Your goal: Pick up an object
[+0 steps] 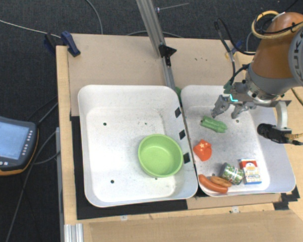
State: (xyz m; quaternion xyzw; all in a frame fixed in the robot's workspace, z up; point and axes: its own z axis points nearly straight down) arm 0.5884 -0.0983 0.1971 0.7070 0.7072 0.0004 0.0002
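Green and elongated, a cucumber-like toy lies in the right bin, long axis slanting down toward the right. Just above it, up and right, the gripper hangs with fingers spread, holding nothing.

Part of a word in large dark letters, seemingly "KU", shows on the grey arm at the right edge. Print on the small red-and-white box and the can is too small to read.
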